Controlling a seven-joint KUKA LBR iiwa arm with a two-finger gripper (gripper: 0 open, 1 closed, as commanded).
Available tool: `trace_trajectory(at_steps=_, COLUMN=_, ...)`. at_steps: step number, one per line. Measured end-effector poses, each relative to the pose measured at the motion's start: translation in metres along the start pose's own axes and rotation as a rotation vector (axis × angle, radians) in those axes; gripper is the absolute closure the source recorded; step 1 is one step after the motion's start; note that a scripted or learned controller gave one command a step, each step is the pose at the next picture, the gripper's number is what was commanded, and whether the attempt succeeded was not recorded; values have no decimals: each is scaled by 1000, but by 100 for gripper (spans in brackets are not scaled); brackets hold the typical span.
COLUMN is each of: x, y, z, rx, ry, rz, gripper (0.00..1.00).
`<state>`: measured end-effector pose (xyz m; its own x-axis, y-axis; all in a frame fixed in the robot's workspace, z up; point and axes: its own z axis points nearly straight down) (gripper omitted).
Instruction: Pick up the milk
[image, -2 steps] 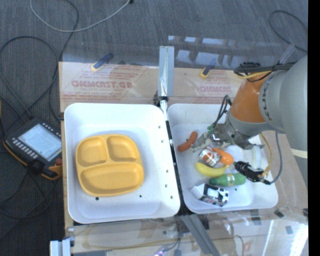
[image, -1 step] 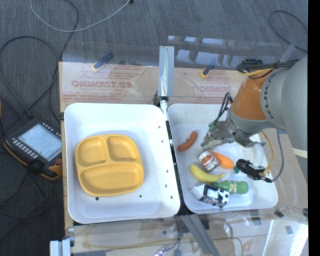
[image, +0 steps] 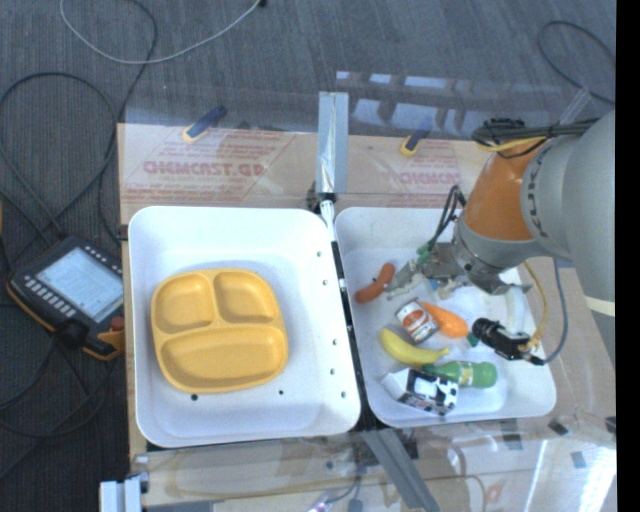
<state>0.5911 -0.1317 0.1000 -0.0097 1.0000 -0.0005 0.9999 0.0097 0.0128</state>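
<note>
Milk (image: 428, 391): a small carton with black and white cow spots, lying on its side at the near edge of the right bin (image: 535, 400), at about 6 o'clock from my fingers.
How it will feel: I think it is light and boxy, with smooth sides that may slip, and it could dent if I squeeze hard.
Where to hold: across its two long flat sides, near the middle.
Neighbours: the green bottle (image: 468, 374) touches the milk, and the banana (image: 410, 348) lies just beside it.
My fingers (image: 428, 268): they are low over the far part of the bin, holding nothing, but I cannot tell if they are open or closed.
Hard to see: the milk's far end is tucked by the bottle, and its print is too small to read.
</note>
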Motion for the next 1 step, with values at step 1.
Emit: trace_trajectory(at_steps=1, x=22, y=-69, z=8, rx=-3, ry=-5, rz=-49, gripper=0)
